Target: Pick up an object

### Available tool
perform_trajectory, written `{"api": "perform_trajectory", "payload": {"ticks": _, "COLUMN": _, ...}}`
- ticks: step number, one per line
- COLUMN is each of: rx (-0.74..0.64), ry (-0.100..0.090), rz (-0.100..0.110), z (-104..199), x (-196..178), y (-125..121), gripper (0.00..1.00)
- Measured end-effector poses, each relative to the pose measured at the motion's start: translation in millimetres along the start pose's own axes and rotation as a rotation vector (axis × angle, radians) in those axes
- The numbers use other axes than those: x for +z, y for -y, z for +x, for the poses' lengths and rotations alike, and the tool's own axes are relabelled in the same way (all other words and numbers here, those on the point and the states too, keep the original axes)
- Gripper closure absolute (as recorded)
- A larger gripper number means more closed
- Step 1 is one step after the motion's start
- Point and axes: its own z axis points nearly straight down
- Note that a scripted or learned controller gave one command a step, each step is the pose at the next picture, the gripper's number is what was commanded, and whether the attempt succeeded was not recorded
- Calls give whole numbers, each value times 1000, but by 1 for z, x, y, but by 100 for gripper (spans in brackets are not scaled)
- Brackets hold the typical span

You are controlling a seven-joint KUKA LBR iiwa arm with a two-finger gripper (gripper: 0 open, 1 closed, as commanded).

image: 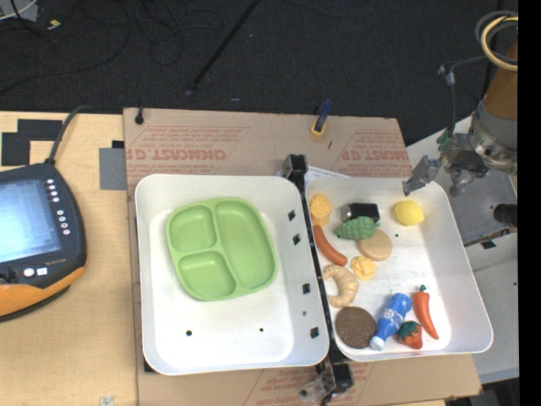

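A green divided tray [221,249] lies in the left bin [161,328]; a control tablet [34,235] rests nearby.

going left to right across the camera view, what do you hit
black handheld screen pendant → green three-compartment plastic tray → orange toy sausage → round tan toy biscuit → yellow toy lemon → grey two-finger gripper
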Motion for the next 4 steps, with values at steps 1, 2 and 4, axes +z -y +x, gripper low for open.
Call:
{"api": "perform_trajectory", "payload": {"ticks": 1, "rx": -2, "ry": 2, "rz": -13, "z": 0, "x": -9, "y": -2, "gripper": 0}}
{"api": "perform_trajectory", "payload": {"ticks": 2, "rx": -4, "ry": 2, "rz": -8, "z": 3, "x": 55, "y": -4, "gripper": 0}}
{"api": "perform_trajectory", "payload": {"ticks": 4, "rx": -8, "ry": 2, "rz": -17, "z": 9, "x": 149, "y": -2, "gripper": 0}}
